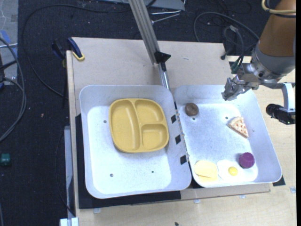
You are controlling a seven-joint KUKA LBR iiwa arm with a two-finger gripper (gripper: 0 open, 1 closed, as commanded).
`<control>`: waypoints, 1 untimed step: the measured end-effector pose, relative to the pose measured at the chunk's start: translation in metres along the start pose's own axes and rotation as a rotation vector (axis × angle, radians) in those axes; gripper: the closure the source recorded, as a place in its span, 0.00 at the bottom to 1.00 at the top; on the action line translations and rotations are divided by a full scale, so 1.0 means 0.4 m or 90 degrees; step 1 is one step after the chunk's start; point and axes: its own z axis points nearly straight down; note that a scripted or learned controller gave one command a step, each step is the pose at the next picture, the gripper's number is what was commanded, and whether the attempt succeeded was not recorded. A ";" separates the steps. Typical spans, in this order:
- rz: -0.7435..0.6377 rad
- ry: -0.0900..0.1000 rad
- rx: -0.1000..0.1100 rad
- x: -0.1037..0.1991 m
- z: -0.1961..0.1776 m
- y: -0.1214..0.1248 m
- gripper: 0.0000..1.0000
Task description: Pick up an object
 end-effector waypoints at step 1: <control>-0.002 0.002 0.004 0.122 0.001 -0.063 1.00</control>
